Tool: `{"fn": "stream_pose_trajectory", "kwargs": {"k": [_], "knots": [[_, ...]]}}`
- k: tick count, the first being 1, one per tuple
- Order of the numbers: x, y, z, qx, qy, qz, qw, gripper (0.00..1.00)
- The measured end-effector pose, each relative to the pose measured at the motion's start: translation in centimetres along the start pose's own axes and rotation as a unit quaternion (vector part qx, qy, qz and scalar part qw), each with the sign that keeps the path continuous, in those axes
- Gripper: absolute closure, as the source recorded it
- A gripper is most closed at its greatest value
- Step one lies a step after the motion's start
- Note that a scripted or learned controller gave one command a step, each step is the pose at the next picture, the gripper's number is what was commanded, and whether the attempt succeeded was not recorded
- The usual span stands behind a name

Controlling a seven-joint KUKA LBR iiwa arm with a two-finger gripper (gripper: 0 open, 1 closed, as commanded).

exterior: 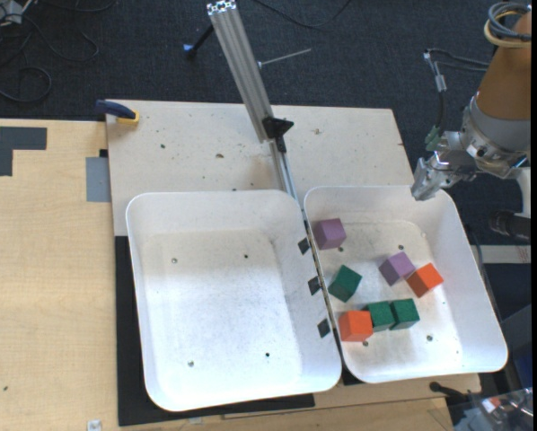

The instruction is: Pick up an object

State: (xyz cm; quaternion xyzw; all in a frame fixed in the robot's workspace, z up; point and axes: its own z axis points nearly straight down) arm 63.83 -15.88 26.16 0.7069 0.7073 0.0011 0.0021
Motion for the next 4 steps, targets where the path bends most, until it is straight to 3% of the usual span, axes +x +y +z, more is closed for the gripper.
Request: {"fn": "stream_pose_trajectory", "kwargs": {"k": [1,4], "knots": [[5.5,-0.9,-0.5,0.004,0.002,-0.002,1.0000,1.00],[20.9,-3.3,2.7,0.005,0.002,-0.001,1.0000,1.00]]}}
